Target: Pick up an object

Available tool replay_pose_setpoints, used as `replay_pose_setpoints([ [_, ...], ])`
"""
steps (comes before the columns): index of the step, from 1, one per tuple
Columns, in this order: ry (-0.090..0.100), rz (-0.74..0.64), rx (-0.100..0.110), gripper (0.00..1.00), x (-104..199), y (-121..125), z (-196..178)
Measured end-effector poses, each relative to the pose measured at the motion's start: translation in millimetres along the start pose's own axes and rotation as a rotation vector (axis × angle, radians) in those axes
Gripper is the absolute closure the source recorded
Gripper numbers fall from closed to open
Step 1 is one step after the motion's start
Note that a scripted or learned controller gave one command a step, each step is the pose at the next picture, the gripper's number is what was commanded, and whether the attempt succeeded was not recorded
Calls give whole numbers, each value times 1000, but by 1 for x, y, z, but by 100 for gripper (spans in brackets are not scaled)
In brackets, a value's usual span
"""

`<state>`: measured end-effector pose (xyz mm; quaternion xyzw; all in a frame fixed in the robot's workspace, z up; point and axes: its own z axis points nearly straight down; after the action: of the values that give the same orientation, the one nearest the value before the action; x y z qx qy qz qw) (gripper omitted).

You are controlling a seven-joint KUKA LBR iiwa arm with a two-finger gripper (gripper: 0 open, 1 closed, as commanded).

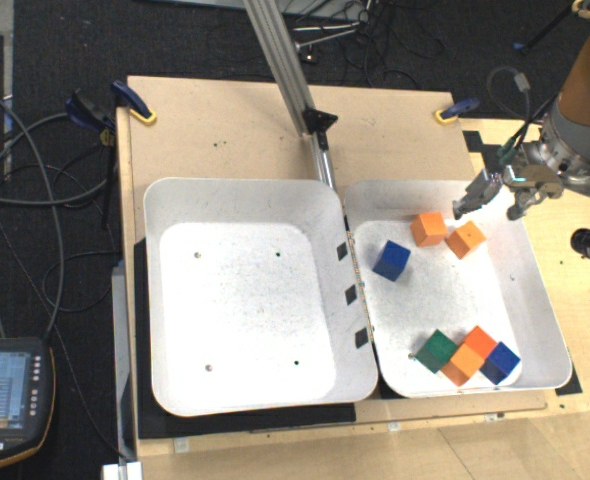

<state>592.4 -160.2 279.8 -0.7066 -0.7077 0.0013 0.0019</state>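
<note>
Hanging open above the right bin's (535, 278) far right corner, the claw (497, 199), with its two dark fingers spread apart and nothing showing between them. Pointing down and leftward toward the blocks, one fingertip (467, 206) reaching over the bin's upper wall, the other sitting farther right near the rim. Reaching in from the right, the grey arm (575, 138) with its orange band (587, 78) above the wrist.

Lying just below and left of the claw, two orange blocks: one orange cube (428, 228) sitting squarely, the second orange cube (465, 239) just beside it and turned at an angle, close or touching, hard to tell which. Resting a little further left and lower, a blue cube (392, 259), near the divide between the bins, apart from the orange pair.

Clustering at the near edge of the right bin, four more blocks pressed together: a green cube (437, 351) on the left, two orange ones (469, 356) in the middle, and a dark blue cube (500, 362) on the right against the bin's lower wall.

Sitting to the left, the left bin (165, 218), speckled white, side by side with the right one on the tan bench (235, 118). Slanting down from the top toward the seam between the bins, a grey metal pole (280, 53). Resting at the lower left, off the bench, a handheld pendant (10, 398) with a lit screen.
</note>
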Motion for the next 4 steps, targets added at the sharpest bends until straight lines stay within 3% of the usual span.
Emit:
replay_pose_setpoints([
  [1, -1, -1, -5, 0, 0, 1, -3],
  [4, 0, 1, -1, 0, -6, 11, 158],
])
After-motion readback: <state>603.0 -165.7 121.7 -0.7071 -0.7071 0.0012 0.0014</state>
